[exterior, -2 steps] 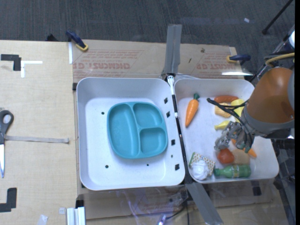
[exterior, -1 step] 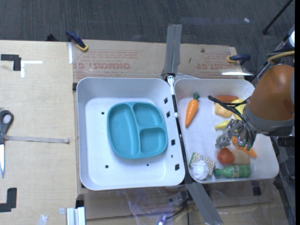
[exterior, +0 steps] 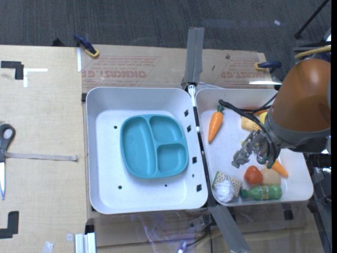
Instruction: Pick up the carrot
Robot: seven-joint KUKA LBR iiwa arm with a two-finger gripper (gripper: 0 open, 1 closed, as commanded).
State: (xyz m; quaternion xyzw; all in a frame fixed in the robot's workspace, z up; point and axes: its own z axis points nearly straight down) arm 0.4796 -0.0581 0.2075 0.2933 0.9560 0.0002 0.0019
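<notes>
The carrot (exterior: 215, 125) is orange with a green top. It lies in the right bin (exterior: 301, 193) near its upper left corner, close to the divider, with its tip pointing down-left. My gripper (exterior: 243, 157) hangs over the middle of that bin, below and to the right of the carrot and apart from it. It sits just above a red tomato (exterior: 253, 174). I see nothing held in it. The arm's orange band (exterior: 305, 96) covers the bin's upper right part.
The right bin also holds a yellow corn cob (exterior: 250, 123), a small orange piece (exterior: 279, 168), a green bottle (exterior: 261, 193) and a white wrapped item (exterior: 225, 188). In the left bin (exterior: 100, 141) lies a blue divided plate (exterior: 155, 145). Scissors (exterior: 4, 141) rest at the bench's left edge.
</notes>
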